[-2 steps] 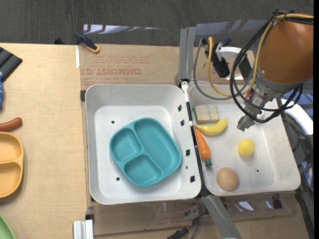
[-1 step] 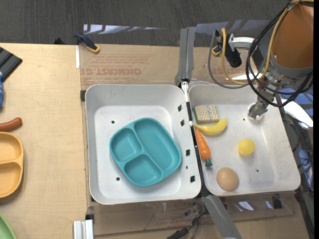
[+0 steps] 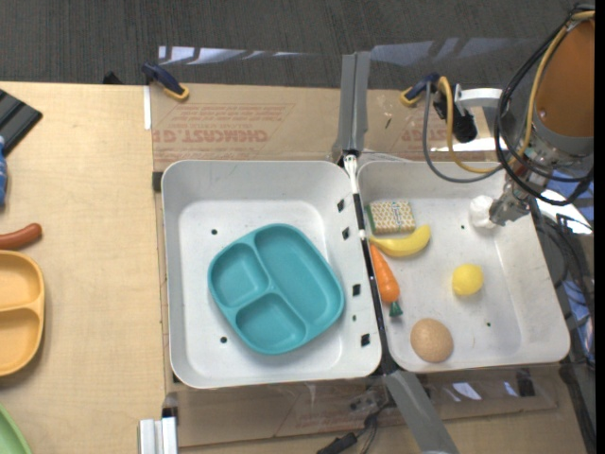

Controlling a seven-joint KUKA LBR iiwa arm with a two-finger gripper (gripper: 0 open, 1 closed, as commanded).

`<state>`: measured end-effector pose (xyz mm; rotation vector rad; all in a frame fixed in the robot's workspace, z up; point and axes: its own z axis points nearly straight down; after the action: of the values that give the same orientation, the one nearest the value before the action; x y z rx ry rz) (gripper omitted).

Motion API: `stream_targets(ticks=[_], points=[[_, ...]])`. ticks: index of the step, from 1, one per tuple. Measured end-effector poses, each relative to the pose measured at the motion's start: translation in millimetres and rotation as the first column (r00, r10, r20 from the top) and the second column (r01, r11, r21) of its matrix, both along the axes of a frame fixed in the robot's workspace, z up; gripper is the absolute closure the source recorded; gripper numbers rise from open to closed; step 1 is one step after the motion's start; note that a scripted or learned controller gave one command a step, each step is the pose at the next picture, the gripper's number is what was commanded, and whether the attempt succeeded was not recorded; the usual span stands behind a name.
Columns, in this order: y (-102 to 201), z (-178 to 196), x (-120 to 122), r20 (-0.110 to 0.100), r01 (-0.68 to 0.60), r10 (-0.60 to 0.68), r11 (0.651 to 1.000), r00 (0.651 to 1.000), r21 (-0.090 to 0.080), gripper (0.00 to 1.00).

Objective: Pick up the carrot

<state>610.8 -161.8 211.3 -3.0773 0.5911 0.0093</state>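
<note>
The two bins (image 3: 180,282) look like smooth white plastic with a faint sheen. The teal divided plate (image 3: 274,287) is matt plastic. The carrot (image 3: 384,277) has a smooth orange skin, and the banana (image 3: 405,243) and lemon (image 3: 467,280) look like glossy plastic toys. The egg (image 3: 431,340) is dull tan. The sponge (image 3: 391,217) looks rough and speckled. The desk (image 3: 85,282) is pale, matt wood. Behind the bins lies brown printed cardboard (image 3: 236,126).

2 white bins (image 3: 180,282). Right bin: 1 carrot (image 3: 383,278), 1 banana (image 3: 405,243), 1 lemon (image 3: 467,280), 1 egg (image 3: 431,340), 1 sponge (image 3: 391,217). Left bin: 1 teal divided plate (image 3: 274,288).
</note>
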Motion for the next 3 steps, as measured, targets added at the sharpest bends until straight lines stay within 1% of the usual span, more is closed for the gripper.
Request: stream_targets(ticks=[1, 2, 3], points=[[-23.0, -24.3, 1.1, 0.002, -0.160, 0.160, 0.987, 0.987, 0.001, 1.00], [-17.0, 13.3, 48.9, 0.005, -0.175, 0.175, 0.984, 0.984, 0.002, 1.00], [-10.6, 16.9, 48.8, 0.004, -0.177, 0.177, 0.984, 0.984, 0.002, 1.00]])
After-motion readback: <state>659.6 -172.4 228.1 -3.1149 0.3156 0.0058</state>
